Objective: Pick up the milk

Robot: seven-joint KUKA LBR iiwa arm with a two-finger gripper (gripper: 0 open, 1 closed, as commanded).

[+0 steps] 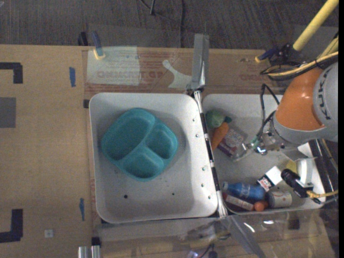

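One gripper (257, 145) over the right shallow white bin (244, 99); one small white milk carton (272, 174) lies near its front edge.
The gripper hangs by one clear plastic packet (232, 142) and one orange toy carrot (219, 136); whether it is open or closed cannot be told. One blue plastic bottle (244, 190) lies just beside the carton. The left shallow white bin (140, 211) holds one teal divided plastic plate (140, 143).

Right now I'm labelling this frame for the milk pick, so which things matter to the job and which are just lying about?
For the job:
gripper
white carton, probably the milk
right bin, which holds it

Lying about:
teal plate in the left bin
carrot
clear packet
blue bottle
can
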